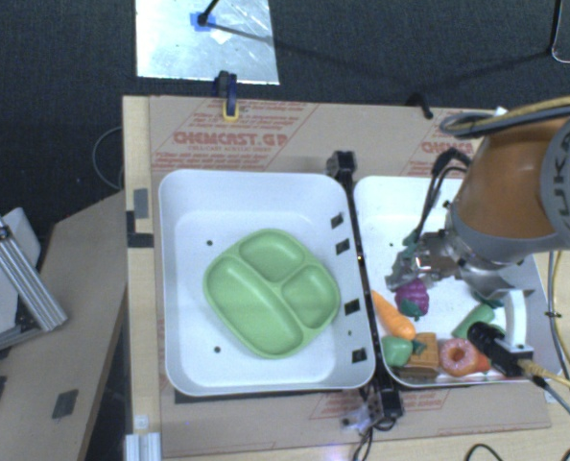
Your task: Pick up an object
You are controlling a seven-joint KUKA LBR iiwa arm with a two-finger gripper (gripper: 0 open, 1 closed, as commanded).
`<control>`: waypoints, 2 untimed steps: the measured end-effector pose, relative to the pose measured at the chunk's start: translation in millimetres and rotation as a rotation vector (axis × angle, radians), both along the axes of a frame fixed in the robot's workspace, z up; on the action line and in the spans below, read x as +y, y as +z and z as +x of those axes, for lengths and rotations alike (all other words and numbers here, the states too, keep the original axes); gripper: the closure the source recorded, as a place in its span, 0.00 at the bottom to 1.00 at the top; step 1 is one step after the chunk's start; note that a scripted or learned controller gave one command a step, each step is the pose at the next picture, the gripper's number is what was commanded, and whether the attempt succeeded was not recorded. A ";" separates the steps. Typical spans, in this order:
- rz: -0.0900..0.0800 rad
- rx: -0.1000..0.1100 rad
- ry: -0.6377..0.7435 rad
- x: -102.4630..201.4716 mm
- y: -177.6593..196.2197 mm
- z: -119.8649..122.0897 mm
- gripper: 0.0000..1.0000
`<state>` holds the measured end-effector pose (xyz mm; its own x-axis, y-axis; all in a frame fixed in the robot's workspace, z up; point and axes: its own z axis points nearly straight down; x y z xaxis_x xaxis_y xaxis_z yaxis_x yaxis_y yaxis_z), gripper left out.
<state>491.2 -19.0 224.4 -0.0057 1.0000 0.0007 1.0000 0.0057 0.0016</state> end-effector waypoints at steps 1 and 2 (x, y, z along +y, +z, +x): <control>-0.001 0.001 -0.006 -18.6 -5.1 -6.0 1.00; -0.001 -0.001 -0.001 -13.5 7.8 6.1 1.00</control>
<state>497.3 -32.5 232.2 -0.0047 1.0000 0.0000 1.0000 0.0047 0.0025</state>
